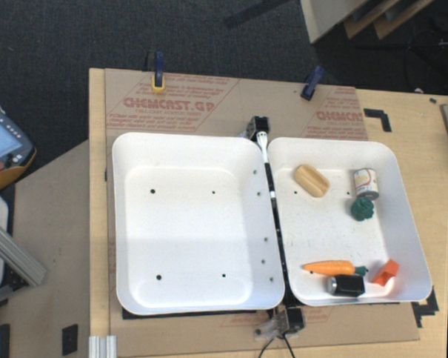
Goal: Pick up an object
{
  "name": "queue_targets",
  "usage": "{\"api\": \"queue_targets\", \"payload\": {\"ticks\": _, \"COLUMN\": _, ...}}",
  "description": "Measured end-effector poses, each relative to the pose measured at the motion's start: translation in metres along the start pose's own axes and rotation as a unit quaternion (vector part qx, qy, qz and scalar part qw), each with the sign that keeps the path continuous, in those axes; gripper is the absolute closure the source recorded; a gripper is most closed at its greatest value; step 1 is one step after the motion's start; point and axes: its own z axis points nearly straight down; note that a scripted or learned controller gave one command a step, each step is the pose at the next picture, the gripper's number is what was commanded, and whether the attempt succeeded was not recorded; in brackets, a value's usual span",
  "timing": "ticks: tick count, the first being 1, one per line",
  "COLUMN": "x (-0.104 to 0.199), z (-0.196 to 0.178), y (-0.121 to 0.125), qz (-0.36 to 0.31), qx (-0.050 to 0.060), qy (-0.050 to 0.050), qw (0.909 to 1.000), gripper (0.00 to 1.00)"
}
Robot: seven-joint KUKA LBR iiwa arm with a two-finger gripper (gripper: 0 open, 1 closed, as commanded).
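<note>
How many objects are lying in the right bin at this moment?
6: bread roll upper left, can and green piece upper right, carrot, dark cylinder and orange block along the near edge.

Two shallow white plastic bins (188, 154), smooth w/ slight gloss, on matt brown cardboard sheet (235, 101); small cylindrical metal can (365, 182) shiny.

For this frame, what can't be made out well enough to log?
- Can, camera view: label print too small to read.
- Dark cylinder, camera view: its far side is overlapped by the carrot; what it is can't be told.
- Orange block, camera view: too small to identify.
- Green item, camera view: shape too small and blurred to name.
- Blue-screened device, camera view: cut off by the left edge.
</note>
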Motion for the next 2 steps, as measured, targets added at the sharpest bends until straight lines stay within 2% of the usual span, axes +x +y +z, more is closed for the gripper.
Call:
{"api": "queue_targets", "payload": {"ticks": 1, "x": 0.000, "z": -0.001, "y": -0.001, "qz": 0.001, "qx": 0.007, "qy": 0.002, "qw": 1.0000, "gripper": 1.00}}
{"api": "queue_targets", "payload": {"ticks": 2, "x": 0.023, "z": 0.189, "y": 0.052, "qz": 0.000, "qx": 0.017, "qy": 0.007, "qw": 0.9998, "gripper": 1.00}}
